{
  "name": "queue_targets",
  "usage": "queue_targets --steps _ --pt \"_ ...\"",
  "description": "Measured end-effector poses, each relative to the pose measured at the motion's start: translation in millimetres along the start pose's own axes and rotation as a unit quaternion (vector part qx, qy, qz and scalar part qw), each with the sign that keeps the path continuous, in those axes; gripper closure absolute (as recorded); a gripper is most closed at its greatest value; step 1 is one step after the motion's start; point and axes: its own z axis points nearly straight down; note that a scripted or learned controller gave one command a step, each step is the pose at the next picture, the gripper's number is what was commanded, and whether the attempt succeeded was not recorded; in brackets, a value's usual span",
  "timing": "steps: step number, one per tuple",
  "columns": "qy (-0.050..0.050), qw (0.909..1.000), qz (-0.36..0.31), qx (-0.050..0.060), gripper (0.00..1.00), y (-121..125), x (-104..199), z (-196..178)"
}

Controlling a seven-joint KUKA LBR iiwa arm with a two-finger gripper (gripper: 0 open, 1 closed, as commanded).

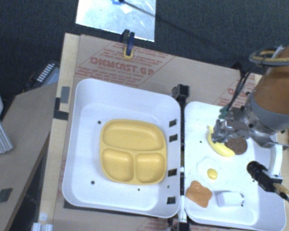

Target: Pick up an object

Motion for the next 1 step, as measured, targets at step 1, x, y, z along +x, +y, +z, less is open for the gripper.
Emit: queue_targets --steps 1 --pt "0.0 1.0 0.0 0.0 1.0 -4.2 50.4 0.4"
